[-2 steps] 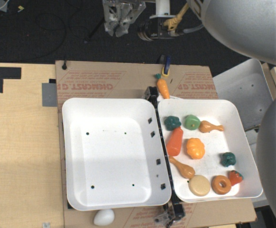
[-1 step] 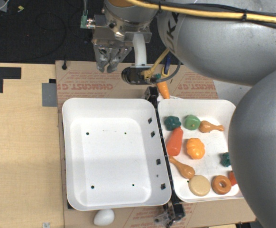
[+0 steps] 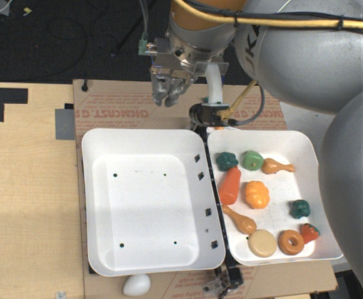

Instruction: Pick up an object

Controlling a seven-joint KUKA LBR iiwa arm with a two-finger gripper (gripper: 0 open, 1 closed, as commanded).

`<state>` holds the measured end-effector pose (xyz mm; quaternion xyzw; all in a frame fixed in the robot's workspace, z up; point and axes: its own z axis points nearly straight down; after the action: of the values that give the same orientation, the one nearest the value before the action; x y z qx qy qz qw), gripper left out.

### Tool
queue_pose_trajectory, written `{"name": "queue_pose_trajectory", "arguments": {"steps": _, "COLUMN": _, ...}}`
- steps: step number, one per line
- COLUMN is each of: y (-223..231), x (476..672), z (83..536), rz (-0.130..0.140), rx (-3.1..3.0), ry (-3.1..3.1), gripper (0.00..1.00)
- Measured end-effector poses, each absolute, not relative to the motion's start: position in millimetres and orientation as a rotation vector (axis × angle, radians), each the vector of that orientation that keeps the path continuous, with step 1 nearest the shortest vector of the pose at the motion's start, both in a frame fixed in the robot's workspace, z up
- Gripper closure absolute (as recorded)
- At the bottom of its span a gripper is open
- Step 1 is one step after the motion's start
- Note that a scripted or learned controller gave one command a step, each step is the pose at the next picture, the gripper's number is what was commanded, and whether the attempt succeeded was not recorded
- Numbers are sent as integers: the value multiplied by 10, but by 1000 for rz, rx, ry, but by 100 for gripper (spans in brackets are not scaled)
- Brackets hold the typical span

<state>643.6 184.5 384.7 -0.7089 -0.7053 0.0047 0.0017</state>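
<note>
Camera view has the gripper (image 3: pixel 167 92) parked up high behind the two bins, over the cardboard sheet (image 3: pixel 119 108), and honestly can't tell its state from this angle; nothing visibly hangs from it. So the pick looks not yet started. All the candidates sit in the right bin (image 3: pixel 306 141): smooth plastic toy food, like a tapered orange carrot (image 3: pixel 229 186), a lumpy little pumpkin (image 3: pixel 257 194), a bumpy green broccoli (image 3: pixel 226 161), a glazed-looking donut (image 3: pixel 290 242). Next move probably means swinging over that bin and dropping onto one piece. The left bin (image 3: pixel 100 148) is plain glossy white.
</note>
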Motion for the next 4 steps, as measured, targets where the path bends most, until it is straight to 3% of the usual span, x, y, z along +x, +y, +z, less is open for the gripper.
{"name": "queue_pose_trajectory", "arguments": {"steps": 1, "y": 2066, "x": 6435, "z": 5486, "rz": -20, "rx": -2223, "ry": -2230, "gripper": 100}}
{"name": "queue_pose_trajectory", "arguments": {"steps": 2, "y": 2092, "x": 6421, "z": 3559, "rz": 30, "rx": -2216, "ry": -2213, "gripper": 100}}
{"name": "queue_pose_trajectory", "arguments": {"steps": 3, "y": 2413, "x": 6434, "z": 5348, "rz": -22, "rx": -2221, "ry": -2230, "gripper": 100}}
{"name": "queue_pose_trajectory", "arguments": {"steps": 4, "y": 2422, "x": 6426, "z": 3606, "rz": 28, "rx": -2218, "ry": -2213, "gripper": 100}}
